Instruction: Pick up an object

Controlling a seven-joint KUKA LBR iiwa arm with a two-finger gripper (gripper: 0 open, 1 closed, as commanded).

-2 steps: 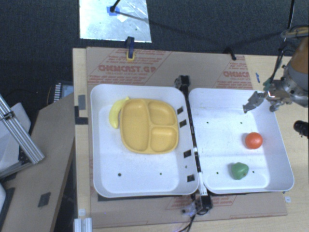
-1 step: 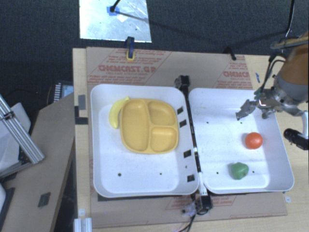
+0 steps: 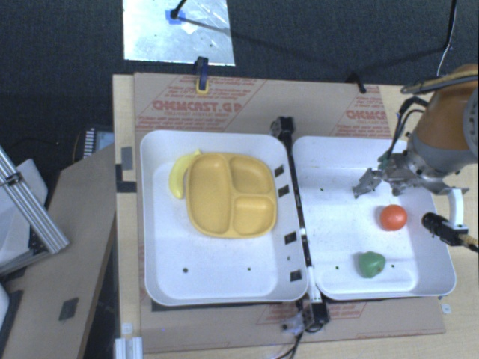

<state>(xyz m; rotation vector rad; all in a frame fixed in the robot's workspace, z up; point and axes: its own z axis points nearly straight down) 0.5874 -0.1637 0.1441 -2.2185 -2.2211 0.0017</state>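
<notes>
Over the right-hand shallow white bin (image 3: 329, 275), the grey arm with its orange band (image 3: 447, 118) reaches in from the right edge of the view, and its two-finger gripper (image 3: 379, 181) hangs above the bin's upper middle floor. Whether its jaws are parted or closed cannot be told from this slanted view; nothing is seen between them. A small round orange-red ball (image 3: 393, 218) lies on the bin floor just below and to the right of the gripper, apart from it. A small green rounded lump (image 3: 370, 264) lies nearer the bin's front wall, below the ball and slightly to its left. Beside this bin, the left-hand shallow white bin (image 3: 161, 275) carries a yellow plastic plate with three compartments (image 3: 228, 194), resting face up near the bin's centre. A yellow banana-shaped piece (image 3: 178, 175) lies against the plate's left rim. Both bins sit on a brown cardboard sheet printed with red lettering (image 3: 194, 105).
</notes>
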